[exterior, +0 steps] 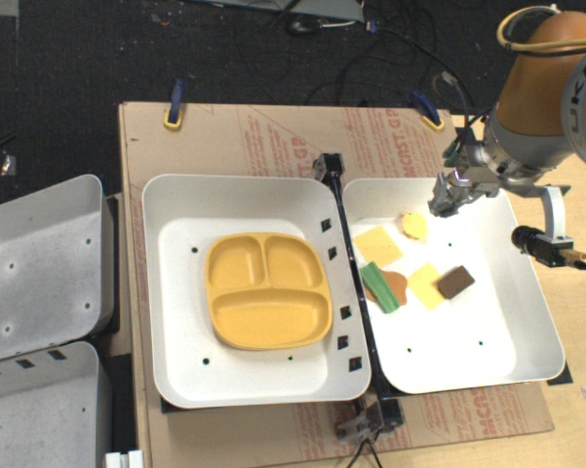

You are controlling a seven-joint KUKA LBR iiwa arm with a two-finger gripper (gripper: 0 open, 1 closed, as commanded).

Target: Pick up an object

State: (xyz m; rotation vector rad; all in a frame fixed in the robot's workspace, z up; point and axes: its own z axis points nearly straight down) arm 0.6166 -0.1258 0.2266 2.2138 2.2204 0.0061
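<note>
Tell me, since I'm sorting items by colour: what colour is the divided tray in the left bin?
Yellow-orange, plain with no pattern; the divided tray shows in the camera view.

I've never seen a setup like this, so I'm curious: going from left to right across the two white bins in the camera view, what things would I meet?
Yellow divided tray in the left bin → green strip in the right bin → small round yellow piece → brown block. The gripper hangs above the right bin's far side.
</note>
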